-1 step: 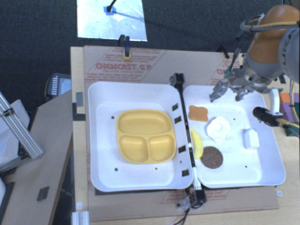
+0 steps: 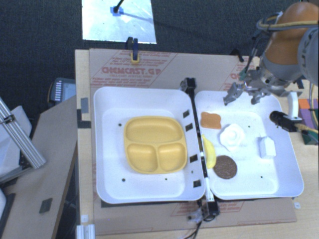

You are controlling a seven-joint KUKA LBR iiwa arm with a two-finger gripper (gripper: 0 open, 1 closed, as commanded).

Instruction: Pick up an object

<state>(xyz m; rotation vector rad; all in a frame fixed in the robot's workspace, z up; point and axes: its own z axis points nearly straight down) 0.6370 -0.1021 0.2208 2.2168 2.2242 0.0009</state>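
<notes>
The right bin point(image 2: 279, 183) holds an orange toast-like piece point(image 2: 211, 120), a white fried-egg toy point(image 2: 232, 136), a brown round cookie point(image 2: 225, 167), a yellow banana-like piece point(image 2: 209, 152) against the divider, and a small white block point(image 2: 266, 147). My gripper point(image 2: 242, 96) hangs over the bin's far edge, above and right of the orange piece. Its two fingers point(image 2: 230, 94) are spread apart with nothing between them.
The left bin point(image 2: 107, 133) carries a yellow three-compartment tray point(image 2: 153, 144). A black clip strip point(image 2: 195, 133) runs along the divider between the bins. A yellow clamp point(image 2: 134, 51) sits on the cardboard's far edge. Boxes and cables lie right of the bench.
</notes>
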